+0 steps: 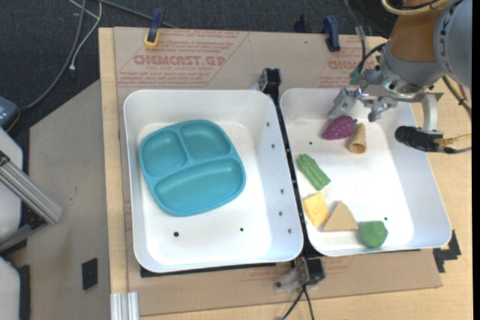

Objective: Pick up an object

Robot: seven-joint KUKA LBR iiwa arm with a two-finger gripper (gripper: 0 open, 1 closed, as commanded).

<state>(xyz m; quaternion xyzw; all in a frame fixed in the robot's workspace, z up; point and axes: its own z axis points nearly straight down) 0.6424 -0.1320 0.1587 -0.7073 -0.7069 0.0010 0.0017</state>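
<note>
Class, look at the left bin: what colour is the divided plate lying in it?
Teal blue. The divided plate shows clearly in the camera view.

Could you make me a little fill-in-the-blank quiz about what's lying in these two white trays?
1. The teal plate lies in the ____ bin.
2. The gripper hangs over the far end of the right bin, right by the ____ grapes.
3. The plate has ____ compartments.
4. The green ball sits at the ____ end of the right bin.

Missing words: left; purple; three; near
</note>
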